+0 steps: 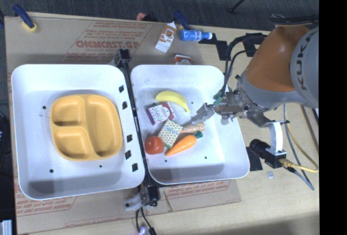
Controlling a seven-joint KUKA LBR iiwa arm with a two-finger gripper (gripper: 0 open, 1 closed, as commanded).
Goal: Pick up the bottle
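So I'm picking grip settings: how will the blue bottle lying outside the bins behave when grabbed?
The bottle lies on its side on the bench, so it probably rolls if nudged. It looks small and plastic, likely light. Its rounded body may slip between fingers.

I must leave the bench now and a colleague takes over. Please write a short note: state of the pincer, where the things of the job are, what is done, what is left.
Pincer: over the right white bin, low above the toys; open or shut cannot be told, and nothing is seen held.
Small blue plastic bottle: lying on the bench behind the right bin, outside both bins.
Right bin holds a yellow banana, an orange carrot, a red tomato and small packets.
Left white bin holds a yellow sectioned plate.
Done: nothing yet; the bottle is not picked.
Left: move the arm to the bottle, grasp, lift.
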